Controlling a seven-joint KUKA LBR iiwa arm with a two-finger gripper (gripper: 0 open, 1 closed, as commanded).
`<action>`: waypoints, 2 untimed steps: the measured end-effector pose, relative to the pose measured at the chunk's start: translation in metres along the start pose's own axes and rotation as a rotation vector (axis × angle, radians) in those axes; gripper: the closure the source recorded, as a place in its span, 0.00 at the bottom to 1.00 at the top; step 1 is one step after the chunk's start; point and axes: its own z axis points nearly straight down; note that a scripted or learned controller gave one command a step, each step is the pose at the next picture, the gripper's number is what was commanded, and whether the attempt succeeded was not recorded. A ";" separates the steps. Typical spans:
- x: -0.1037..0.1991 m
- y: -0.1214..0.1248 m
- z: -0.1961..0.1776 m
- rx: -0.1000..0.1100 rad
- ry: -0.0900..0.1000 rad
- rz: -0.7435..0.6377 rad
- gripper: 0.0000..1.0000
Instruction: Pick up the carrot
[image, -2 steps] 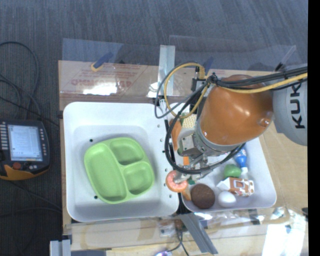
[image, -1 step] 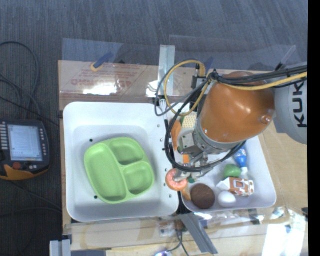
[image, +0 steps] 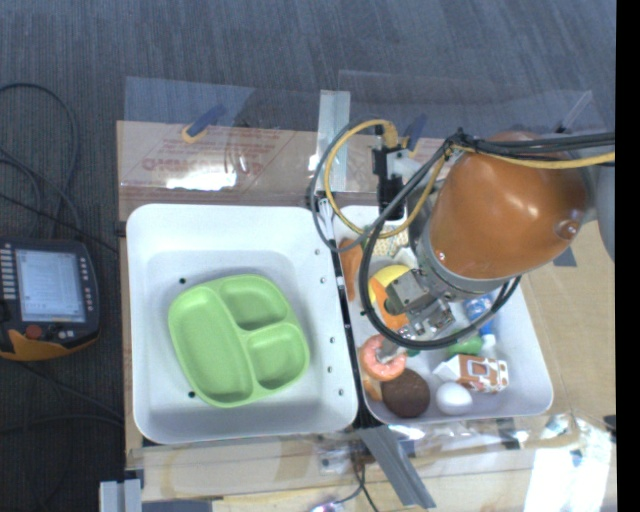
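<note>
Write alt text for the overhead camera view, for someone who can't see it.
Seen from above, a grey robot arm with an orange band reaches down into the right white bin, which is crowded with toy food, including a brown ball and a white egg. The left white bin holds a green divided plate.

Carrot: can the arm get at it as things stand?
Probably yes. The arm hangs over the right bin, and the carrot lies along that bin's left wall, partly exposed. Cables and neighbouring toys crowd it, so approach looks tight.
</note>
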 end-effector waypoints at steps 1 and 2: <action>0.021 0.007 -0.008 -0.003 -0.002 -0.370 1.00; 0.062 0.009 -0.115 0.003 0.003 -0.413 1.00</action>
